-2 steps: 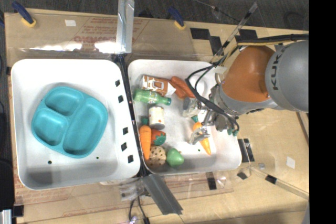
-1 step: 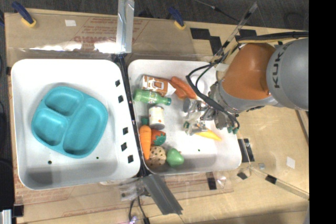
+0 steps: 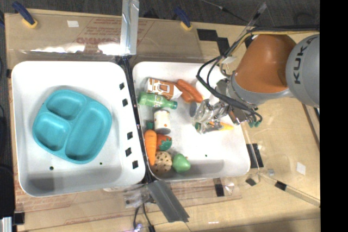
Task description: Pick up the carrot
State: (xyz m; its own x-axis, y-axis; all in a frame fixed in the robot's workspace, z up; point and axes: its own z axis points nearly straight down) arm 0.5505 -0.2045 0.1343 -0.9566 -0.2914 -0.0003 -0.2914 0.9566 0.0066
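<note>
A: Where is the carrot (image 3: 150, 142)?

B: It lies in the right bin (image 3: 228, 163), close to the left wall, tip pointing toward the bin's near edge. A strawberry-like toy (image 3: 164, 143) touches its right side, with a speckled cookie (image 3: 162, 160) and a green pear-shaped toy (image 3: 181, 162) just below.

A: And above it?

B: A small can (image 3: 162, 119), a green bottle (image 3: 156, 101), an orange carton (image 3: 159, 87) and a sausage (image 3: 189, 91).

A: The end effector (image 3: 209, 119)?

B: It hangs over the bin's right half, well apart from the carrot. Whether it is open or closed, I cannot tell; cables and glare blur it.

A: The left bin (image 3: 27, 117)?

B: It holds a teal divided plate (image 3: 72, 125). Both bins sit on the table (image 3: 283, 160).
</note>
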